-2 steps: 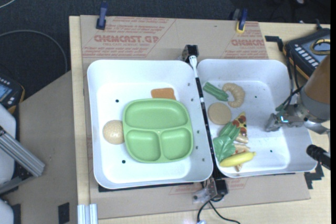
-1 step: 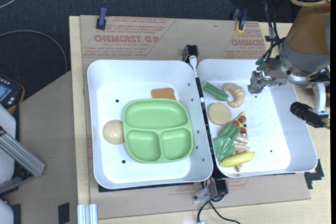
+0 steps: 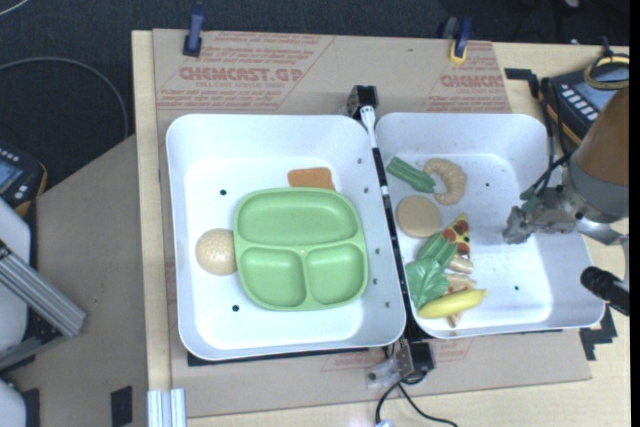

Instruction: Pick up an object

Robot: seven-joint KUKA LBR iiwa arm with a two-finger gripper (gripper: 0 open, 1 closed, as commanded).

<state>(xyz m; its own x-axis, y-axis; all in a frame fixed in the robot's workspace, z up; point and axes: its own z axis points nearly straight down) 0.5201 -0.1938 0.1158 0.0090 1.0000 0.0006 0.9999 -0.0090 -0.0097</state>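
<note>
Robot arm (image 3: 605, 160) reaches from the right, gripper (image 3: 517, 223) low over bare floor in the right bin (image 3: 480, 127); finger opening unclear. Toy food (image 3: 440, 250) crowds its left edge.

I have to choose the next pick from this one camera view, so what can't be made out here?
- Tool, over the right bin: small and blurred, so its finger state is unreadable.
- Orange item, left bin: lower part hidden behind the green tray.
- Toy pile by the banana: pieces overlap, outlines unclear.
- Arm: cut off by the right edge.
</note>
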